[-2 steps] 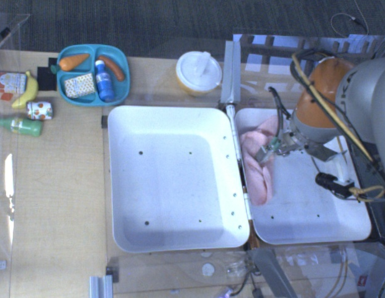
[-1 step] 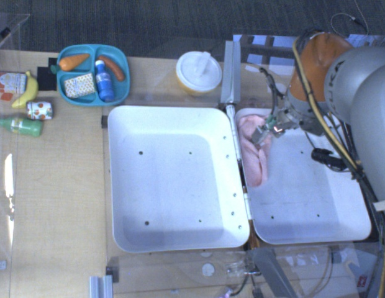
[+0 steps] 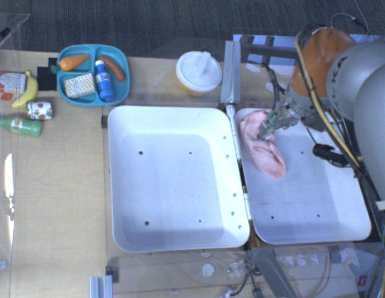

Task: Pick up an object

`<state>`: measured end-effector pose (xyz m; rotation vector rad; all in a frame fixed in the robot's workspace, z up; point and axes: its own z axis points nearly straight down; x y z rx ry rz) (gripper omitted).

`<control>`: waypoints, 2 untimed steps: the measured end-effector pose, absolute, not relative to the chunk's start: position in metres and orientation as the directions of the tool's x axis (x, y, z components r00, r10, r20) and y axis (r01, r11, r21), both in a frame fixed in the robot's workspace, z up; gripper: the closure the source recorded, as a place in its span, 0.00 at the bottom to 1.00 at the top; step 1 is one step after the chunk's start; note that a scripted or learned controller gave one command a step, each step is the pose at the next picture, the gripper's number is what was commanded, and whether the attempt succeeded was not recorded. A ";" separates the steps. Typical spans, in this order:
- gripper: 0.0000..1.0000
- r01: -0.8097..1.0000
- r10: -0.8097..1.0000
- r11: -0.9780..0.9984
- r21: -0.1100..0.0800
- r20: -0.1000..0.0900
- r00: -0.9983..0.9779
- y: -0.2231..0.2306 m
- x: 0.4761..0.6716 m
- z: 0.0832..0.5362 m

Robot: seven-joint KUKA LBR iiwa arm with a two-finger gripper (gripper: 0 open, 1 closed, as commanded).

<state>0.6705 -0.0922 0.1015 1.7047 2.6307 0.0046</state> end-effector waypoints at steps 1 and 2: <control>1.00 0.916 0.916 0.402 0.005 -0.004 -0.402 -0.098 0.670 0.128; 0.00 0.916 0.916 0.402 0.005 -0.004 -0.402 -0.098 0.670 0.128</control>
